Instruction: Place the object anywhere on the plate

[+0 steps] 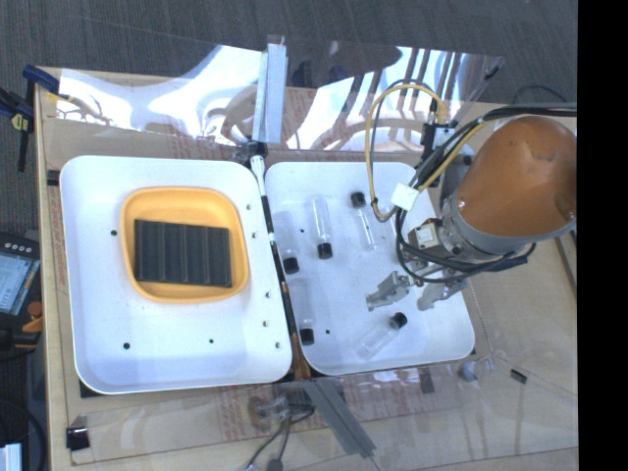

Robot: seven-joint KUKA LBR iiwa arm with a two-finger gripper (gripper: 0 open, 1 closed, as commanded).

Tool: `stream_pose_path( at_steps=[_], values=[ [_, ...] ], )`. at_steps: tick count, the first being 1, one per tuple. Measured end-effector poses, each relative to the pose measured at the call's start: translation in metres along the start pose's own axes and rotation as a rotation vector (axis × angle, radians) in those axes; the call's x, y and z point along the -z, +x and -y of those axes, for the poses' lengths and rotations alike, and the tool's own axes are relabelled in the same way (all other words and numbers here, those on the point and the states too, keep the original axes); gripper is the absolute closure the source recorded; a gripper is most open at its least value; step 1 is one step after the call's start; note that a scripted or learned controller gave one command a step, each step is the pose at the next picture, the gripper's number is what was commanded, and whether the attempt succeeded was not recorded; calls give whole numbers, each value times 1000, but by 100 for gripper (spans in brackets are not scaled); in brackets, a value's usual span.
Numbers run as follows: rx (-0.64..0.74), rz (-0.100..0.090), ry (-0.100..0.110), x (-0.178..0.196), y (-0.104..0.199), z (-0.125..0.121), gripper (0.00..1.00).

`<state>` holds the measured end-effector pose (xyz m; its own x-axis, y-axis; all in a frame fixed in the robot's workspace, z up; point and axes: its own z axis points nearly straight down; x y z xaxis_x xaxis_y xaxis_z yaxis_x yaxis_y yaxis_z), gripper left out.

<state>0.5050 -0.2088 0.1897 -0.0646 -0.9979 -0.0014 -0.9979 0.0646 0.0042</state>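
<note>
Two white bins side by side. Left bin (88, 263) holds yellow plate (182, 209) with dark ribbed centre. Right bin (432, 346): several clear vials, black caps, scattered. Gripper (410, 292) low over right bin, fingers spread, grasping nothing; nearest vial (381, 334) lies just below it.

**Right bin cluttered, left bin's rim open**

I see the yellow plate (183, 244) filling the middle of the left bin (88, 341), with bare white floor along that bin's near edge and both near corners. In the right bin (442, 346), clear vials (320, 226) and small black caps (290, 263) lie scattered from the far edge to the near edge. The arm (510, 184) and its cables (388, 145) overhang that bin's right edge. The raised divider (275, 263) between the bins crosses any path leftward.
</note>
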Motion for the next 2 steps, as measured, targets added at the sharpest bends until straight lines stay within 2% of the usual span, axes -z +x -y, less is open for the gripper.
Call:
stream_pose_path(
  at_steps=[1, 2],
  values=[
    [193, 0, -1, 19, -7, -28, 0],
    [192, 0, -2, 19, -7, -29, 0]
  ],
)
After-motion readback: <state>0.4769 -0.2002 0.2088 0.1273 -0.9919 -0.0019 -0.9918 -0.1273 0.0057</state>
